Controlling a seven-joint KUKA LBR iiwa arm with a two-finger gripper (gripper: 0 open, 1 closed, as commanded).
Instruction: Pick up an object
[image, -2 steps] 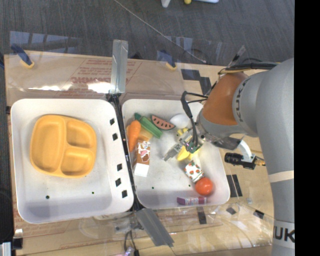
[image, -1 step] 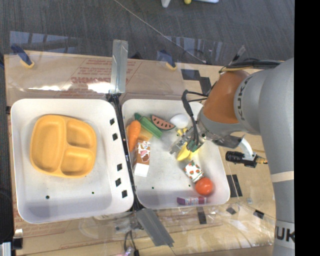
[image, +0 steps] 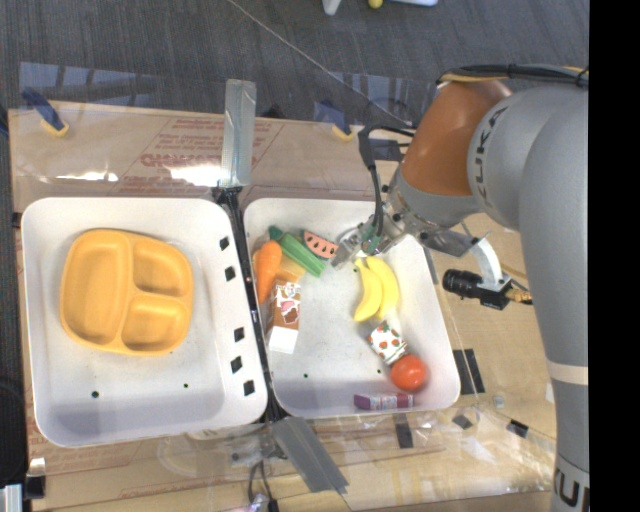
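1. The grey arm (image: 540, 200) is extended in from the right.
2. Its orange band (image: 450, 140) is turned toward the camera.
3. The gripper (image: 368, 243) is pointed downward, low in the view.

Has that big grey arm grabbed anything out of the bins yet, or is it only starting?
Nothing looks lifted yet. The pincer is low in the right white bin, at the top end of the yellow toy banana, which lies on the bin floor. Whether it grips the banana I can't tell. Closing, lifting and carrying remain.
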